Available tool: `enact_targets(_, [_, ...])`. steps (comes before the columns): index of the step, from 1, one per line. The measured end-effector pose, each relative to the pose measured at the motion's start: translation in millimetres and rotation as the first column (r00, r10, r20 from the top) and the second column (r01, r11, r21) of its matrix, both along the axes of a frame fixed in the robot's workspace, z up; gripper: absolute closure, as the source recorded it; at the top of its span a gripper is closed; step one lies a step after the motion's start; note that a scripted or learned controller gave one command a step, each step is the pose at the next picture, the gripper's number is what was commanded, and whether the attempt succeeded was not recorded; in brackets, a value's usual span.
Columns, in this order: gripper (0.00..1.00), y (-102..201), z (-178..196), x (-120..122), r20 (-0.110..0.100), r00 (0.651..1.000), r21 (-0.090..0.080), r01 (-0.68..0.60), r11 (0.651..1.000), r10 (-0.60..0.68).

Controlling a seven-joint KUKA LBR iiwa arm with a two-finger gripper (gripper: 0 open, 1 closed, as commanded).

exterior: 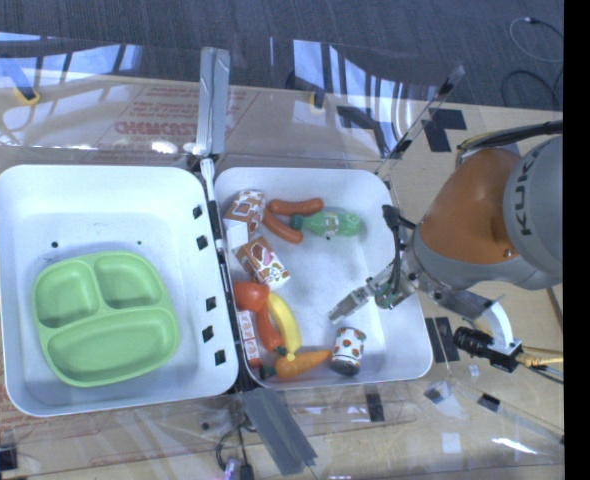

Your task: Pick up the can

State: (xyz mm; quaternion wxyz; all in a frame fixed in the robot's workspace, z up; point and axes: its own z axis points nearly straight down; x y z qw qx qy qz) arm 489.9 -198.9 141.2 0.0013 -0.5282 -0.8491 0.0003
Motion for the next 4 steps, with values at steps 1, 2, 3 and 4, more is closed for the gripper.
enact_targets(1, [0.0,-11,-51,-9,-0.002,0.985,0.001,0.175,0.985,-0.175])
enact_targets(2, [1.0,-11,-43,-9,-0.005,0.985,0.002,0.17,0.985,-0.17])
enact_targets(3, [1.0,44,81,-12,-0.001,0.912,-0.002,0.41,0.912,-0.41])
enact_targets(4, [0.0,44,81,-12,-0.001,0.912,-0.002,0.41,0.912,-0.41])
